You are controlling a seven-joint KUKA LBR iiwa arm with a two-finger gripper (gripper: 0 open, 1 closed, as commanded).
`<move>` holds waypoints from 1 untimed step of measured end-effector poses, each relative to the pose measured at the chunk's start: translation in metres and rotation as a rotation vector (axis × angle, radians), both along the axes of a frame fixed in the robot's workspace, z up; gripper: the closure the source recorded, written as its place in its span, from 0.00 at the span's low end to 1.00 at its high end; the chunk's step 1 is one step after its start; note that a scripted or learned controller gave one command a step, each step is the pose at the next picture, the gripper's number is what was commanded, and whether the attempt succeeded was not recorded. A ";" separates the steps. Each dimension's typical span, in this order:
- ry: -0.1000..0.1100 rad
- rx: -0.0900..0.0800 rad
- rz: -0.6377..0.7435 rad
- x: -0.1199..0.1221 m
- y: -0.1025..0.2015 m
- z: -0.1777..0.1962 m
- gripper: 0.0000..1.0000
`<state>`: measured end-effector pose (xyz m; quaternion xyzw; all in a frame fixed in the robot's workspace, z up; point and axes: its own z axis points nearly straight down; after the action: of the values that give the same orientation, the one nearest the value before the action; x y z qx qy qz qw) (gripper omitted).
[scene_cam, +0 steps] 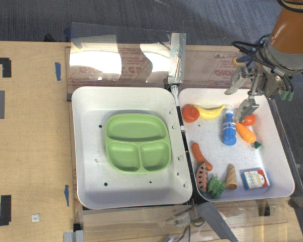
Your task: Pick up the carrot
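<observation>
The carrot (pixel 246 133) is orange with a green tip and lies in the right bin (pixel 278 155), near its right wall and just right of a blue bottle (pixel 228 130). My gripper (pixel 249 108) hangs over the back of that bin, just above and behind the carrot. A small red-orange ball (pixel 249 119) lies right below the gripper, between it and the carrot. Nothing shows held in the gripper.
The right bin also holds a banana (pixel 211 112), a red round fruit (pixel 190 113), a red sausage-like piece (pixel 201 156), a watermelon slice (pixel 202 176), broccoli (pixel 216 187), a cone (pixel 231 176) and a small box (pixel 255 178). The left bin (pixel 86 135) holds a green divided tray (pixel 138 141).
</observation>
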<state>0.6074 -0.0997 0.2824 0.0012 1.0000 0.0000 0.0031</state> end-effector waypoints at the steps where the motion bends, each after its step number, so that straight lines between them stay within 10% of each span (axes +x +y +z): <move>1: 0.007 0.000 -0.004 -0.019 -0.074 -0.075 0.00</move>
<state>0.5884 -0.1739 0.2074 0.0030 1.0000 -0.0001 -0.0007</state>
